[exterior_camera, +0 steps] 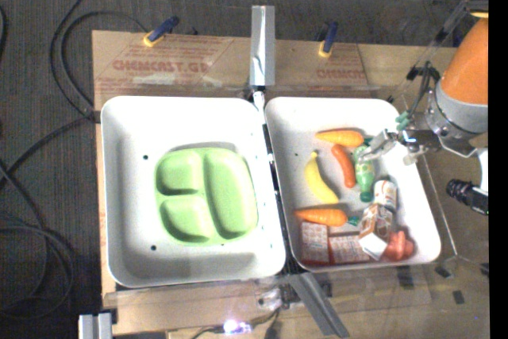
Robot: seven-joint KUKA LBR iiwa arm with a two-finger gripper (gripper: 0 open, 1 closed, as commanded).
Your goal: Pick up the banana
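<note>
Banana (319,179) lies just left of red-orange chilli (344,165), carrots above/below. Gripper (379,145) hovers right of chilli; jaws' state: can't tell. Risk: crowding, so wrong item grabbed.

Banana (319,179) between carrots (339,136), right bin (279,171)

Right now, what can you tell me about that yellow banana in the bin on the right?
The banana is small, bright yellow and smooth, likely plastic, with a gentle curve bowing toward the bin's center wall. It lies flat on the floor of the right bin, one tip pointing up the picture. A carrot lies just below its lower end; whether they touch is unclear. Another carrot lies close beside it on the right. The end effector sits off to its right, not on it.
</note>
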